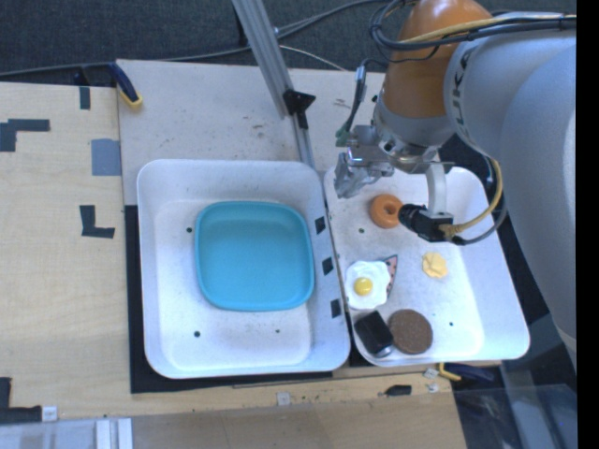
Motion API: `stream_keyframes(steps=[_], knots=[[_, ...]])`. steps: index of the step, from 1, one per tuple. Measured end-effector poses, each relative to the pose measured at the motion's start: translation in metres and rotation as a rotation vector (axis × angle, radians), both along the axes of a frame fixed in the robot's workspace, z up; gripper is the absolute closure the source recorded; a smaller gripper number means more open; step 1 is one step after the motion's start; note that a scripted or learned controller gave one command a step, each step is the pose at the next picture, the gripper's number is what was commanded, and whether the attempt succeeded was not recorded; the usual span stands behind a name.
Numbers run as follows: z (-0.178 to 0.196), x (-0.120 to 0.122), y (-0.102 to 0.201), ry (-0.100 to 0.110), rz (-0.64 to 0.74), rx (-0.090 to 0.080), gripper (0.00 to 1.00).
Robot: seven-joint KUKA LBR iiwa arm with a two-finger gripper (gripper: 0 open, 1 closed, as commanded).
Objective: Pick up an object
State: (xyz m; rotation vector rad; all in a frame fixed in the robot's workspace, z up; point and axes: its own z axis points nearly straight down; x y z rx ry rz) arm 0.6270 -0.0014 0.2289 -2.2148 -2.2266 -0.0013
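The right bin point(487, 330) holds several toy foods. An orange donut point(384, 210) lies near its back, a fried egg point(367, 283) near its left wall, a small yellow piece point(434, 266) to the right, and a brown round cookie point(410, 331) beside a black block point(372, 333) at the front. My gripper point(354, 176) hangs over the bin's back left corner, just left of and behind the donut, with nothing visibly held. The wrist hides part of the bin's back.
A blue square plate point(253, 255) lies in the left bin point(168, 335). A grey metal post point(271, 54) slants across the bench behind the bins. The arm's body covers the right side, and a cable point(468, 227) loops close to the donut.
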Motion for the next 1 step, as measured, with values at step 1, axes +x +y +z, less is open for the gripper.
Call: stream_keyframes(steps=[1], knots=[[-0.0078,0.0081,0.0595,0.001,0.0,0.0,1.0]])
